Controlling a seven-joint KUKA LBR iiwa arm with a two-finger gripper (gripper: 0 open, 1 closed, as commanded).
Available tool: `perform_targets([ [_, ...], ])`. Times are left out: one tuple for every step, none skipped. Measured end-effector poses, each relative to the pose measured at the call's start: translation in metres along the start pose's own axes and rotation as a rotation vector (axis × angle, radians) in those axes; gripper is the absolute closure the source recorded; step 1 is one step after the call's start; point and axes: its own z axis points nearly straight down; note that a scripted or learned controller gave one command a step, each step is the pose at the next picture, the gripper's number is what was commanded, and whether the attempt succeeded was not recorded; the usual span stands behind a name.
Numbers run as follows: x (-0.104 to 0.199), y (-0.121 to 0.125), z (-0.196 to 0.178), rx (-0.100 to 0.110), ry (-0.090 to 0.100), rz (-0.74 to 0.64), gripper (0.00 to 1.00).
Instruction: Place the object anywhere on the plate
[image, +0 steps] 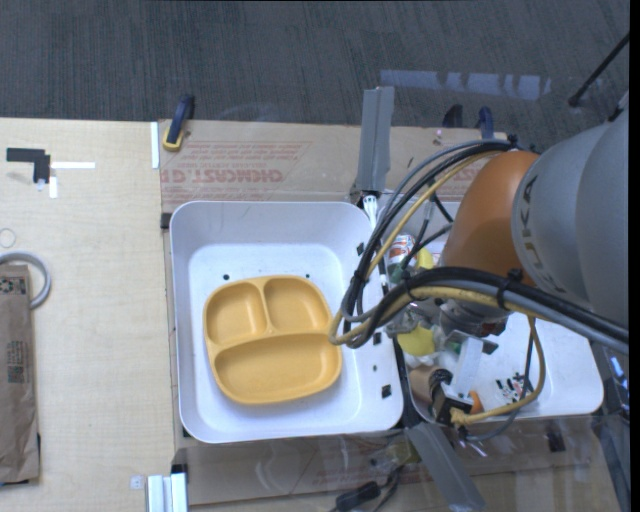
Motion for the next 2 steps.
perform_targets([
  [0.067,0.015,0.0,-0.001,-0.001,-0.078,1.0],
  [0.148,0.011,-0.028,-0.002,-0.002,0.278,1.0],
])
